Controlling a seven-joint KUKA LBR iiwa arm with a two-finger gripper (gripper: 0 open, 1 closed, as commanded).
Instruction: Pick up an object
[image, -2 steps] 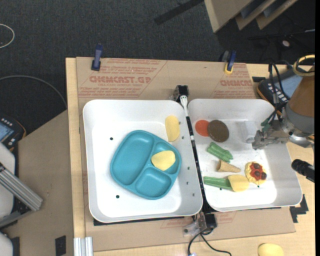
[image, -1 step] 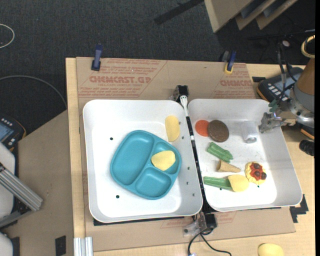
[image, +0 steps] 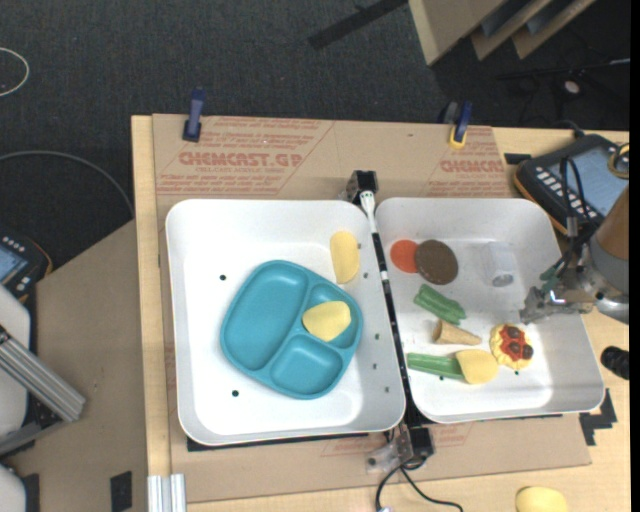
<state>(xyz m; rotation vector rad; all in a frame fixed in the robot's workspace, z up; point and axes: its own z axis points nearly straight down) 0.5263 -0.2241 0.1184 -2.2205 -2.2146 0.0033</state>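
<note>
My gripper (image: 543, 297) hangs low over the right side of the right bin (image: 570, 385), coming in from the right edge. Just below and left of it lies a yellow toy with red toppings (image: 512, 345). The same bin holds a yellow piece (image: 480, 367), a long green piece (image: 432, 364), a tan wedge (image: 455, 334), a green pod (image: 438, 303), a brown disc (image: 436, 261), an orange disc (image: 402, 256) and a clear cup (image: 497, 266). Nothing shows in the gripper's hold.
The left bin (image: 190, 300) holds a blue divided plate (image: 280, 335) with a yellow lump (image: 326, 320) on it, and a pale yellow piece (image: 344, 256) lies near the divider. A black controller (image: 565, 180) sits beyond the right bin.
</note>
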